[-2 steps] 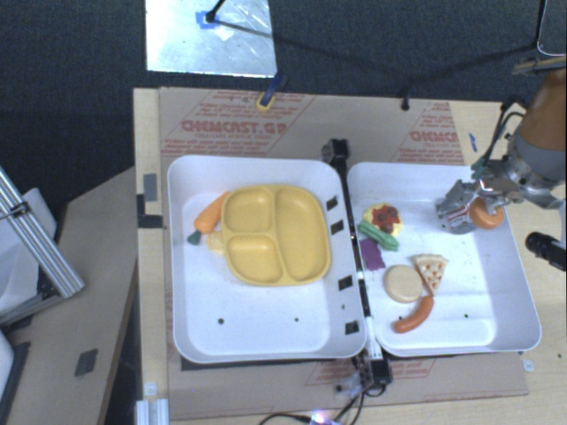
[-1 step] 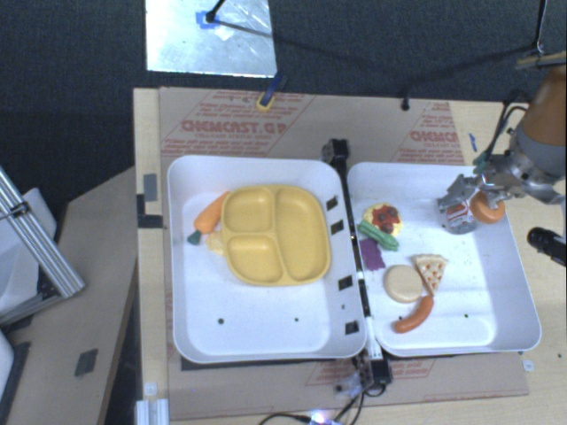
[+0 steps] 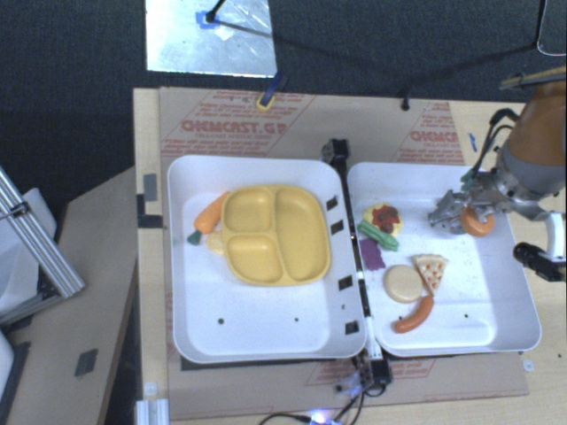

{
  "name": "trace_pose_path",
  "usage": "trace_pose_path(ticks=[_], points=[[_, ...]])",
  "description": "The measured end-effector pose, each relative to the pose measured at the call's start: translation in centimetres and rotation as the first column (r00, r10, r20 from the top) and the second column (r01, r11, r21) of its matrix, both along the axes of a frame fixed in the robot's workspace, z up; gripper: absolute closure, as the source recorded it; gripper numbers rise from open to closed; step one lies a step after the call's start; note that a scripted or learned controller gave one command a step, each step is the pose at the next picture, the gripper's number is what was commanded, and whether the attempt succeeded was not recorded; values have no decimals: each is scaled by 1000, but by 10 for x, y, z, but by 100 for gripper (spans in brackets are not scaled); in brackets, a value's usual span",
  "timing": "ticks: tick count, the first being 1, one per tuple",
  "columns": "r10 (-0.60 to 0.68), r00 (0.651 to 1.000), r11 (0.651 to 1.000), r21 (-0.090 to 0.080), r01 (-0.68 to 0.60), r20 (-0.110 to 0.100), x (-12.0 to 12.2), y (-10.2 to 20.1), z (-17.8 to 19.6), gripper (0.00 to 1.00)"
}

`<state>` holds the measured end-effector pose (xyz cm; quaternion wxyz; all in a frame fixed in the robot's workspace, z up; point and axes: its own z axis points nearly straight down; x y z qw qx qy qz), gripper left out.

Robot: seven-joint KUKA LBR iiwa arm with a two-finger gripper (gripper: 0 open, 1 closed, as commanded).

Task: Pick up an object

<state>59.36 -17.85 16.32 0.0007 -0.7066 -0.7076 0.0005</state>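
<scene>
Cardboard-lined bench holds two white bins. Inside the right bin, near its two o'clock corner, the gripper appears clamped around an orange toy, likely its pick. Other toys cluster toward nine o'clock, well clear.

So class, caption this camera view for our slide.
Gripper beside an orange toy in the right bin.

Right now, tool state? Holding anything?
Tool: low in the right bin, beside an orange piece. Open or closed: cannot be told. No grasp is visible.
</scene>
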Motion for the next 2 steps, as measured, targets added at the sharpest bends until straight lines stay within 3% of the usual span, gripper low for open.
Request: trace_pose_path(ticks=[1, 2], points=[[4, 1000, 1000, -2, -4, 18, 1, 8, -50, 0], [2, 1000, 1000, -2, -2, 7, 4, 7, -75, 0]])
